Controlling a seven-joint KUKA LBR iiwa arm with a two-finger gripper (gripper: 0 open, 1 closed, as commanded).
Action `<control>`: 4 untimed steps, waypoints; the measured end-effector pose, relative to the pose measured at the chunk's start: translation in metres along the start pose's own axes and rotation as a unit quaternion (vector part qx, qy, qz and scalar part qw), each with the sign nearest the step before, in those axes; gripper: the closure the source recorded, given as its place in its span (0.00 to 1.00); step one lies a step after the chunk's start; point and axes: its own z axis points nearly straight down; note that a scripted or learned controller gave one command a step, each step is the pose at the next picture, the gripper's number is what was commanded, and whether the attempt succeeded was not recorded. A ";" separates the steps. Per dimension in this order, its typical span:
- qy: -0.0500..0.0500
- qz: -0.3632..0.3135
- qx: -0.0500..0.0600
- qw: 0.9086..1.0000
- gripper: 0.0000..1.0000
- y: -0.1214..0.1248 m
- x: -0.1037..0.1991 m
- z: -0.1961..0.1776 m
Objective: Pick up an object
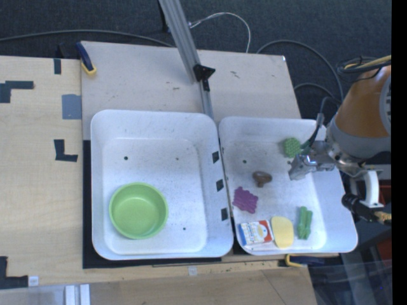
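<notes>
Six small things lie in the right bin (331,243); the tool (300,169) hovers near a green knobbly ball (292,147) and a brown lump (261,178). Whether it is apart or together, I cannot tell. Best to centre over one piece, then descend straight.
</notes>
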 end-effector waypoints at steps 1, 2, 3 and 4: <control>0.000 0.000 0.000 1.000 1.00 -0.003 -0.005 -0.045; 0.000 0.000 -0.001 1.000 1.00 -0.002 -0.005 -0.097; 0.001 -0.003 0.002 1.000 1.00 0.026 0.051 -0.084; 0.001 -0.002 0.003 1.000 1.00 0.044 0.095 -0.066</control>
